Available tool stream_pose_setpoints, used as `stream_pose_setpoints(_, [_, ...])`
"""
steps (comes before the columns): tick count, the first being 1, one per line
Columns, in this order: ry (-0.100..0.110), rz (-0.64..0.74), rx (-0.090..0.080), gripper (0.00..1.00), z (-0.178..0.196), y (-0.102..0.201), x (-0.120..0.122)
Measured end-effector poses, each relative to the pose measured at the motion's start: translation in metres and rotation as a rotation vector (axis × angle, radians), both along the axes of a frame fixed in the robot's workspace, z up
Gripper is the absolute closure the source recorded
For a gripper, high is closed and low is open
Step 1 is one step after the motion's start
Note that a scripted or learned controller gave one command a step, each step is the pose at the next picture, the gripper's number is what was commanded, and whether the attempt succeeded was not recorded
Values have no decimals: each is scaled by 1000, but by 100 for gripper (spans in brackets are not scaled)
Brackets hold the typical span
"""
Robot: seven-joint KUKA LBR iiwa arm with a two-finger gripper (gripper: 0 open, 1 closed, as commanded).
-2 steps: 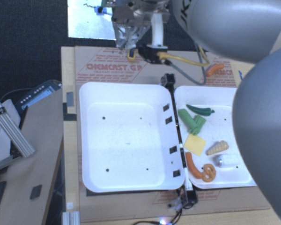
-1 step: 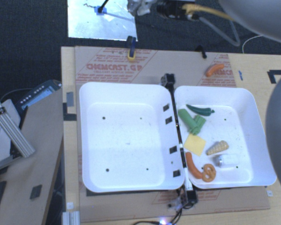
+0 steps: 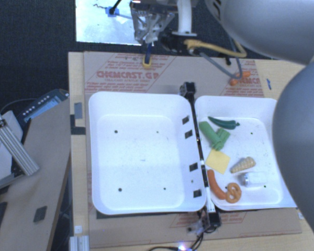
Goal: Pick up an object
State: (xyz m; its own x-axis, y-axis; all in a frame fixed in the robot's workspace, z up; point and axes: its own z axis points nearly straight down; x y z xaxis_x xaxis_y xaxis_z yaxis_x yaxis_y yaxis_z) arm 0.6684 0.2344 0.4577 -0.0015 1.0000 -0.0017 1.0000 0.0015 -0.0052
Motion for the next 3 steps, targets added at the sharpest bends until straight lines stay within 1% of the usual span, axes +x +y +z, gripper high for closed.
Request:
stream_pose_setpoints(1, [-8,2,2,100,14,0,0])
stream_pose_setpoints(3, [-10,4,3,100,64,0,0])
